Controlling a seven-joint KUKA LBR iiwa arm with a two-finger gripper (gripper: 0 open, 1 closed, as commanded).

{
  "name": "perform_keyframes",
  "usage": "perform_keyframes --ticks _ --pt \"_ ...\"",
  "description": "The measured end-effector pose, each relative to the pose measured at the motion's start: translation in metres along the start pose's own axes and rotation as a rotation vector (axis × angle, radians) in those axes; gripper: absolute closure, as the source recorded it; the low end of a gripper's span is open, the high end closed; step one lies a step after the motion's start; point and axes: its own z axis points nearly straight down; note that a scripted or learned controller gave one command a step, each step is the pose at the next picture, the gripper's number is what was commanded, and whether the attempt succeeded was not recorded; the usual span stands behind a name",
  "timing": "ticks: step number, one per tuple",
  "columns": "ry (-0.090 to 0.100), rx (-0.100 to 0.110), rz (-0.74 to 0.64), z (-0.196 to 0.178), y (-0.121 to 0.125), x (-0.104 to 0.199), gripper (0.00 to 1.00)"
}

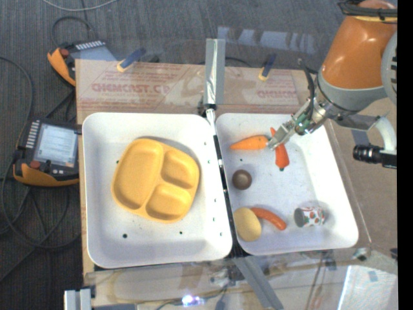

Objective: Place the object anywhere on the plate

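Observation:
A yellow divided plate [156, 178] lies in the left white bin [103, 237]. In the right bin [335, 192] an orange carrot [250, 143] lies near the back. A small red-orange piece [282, 157] stands just right of the carrot's tip. My gripper [281, 136] reaches in from the right and sits low over the gap between the carrot's tip and that red-orange piece, touching or nearly touching the piece's top. The view does not show whether the piece is held.
The right bin also holds a brown ball [242, 179], a yellow potato-like lump [247, 224], a red-orange chili shape [270, 217] and a small spotted cup [310, 216]. A metal divider [213, 76] runs between the bins at the back. Cables and a handheld pendant [49, 151] lie off to the left.

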Motion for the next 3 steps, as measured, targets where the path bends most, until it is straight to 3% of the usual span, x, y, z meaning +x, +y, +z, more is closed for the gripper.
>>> perform_keyframes --ticks 1,2,3 --pt "-0.001 0.002 -0.154 0.006 0.114 0.034 1.00" --pt "0.001 0.003 -0.247 0.096 0.132 0.114 1.00" --pt "0.001 0.002 -0.247 0.096 0.132 0.114 0.00"
